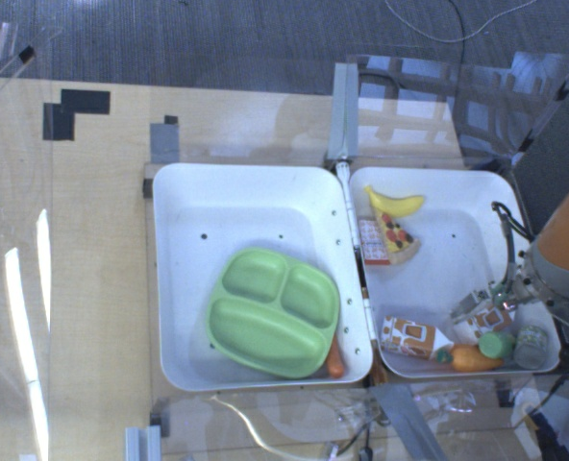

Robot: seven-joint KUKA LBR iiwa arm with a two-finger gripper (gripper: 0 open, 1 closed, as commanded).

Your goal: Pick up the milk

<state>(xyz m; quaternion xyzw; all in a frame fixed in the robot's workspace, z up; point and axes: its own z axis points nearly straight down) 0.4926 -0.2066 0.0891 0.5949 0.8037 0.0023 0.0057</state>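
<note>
Milk (pixel 414 338) lies in the right bin (pixel 457 229), ungrasped; our gripper (pixel 483 307) hovers near, and we cannot tell its jaws' state.

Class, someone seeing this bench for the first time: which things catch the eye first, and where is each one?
The big green divided plate stands out first, lying in the left bin. Next comes the yellow banana at the far end of the right bin, with a pizza slice just below it. The tool hangs over the clutter at that bin's near right corner, by the milk carton and an orange carrot.
</note>
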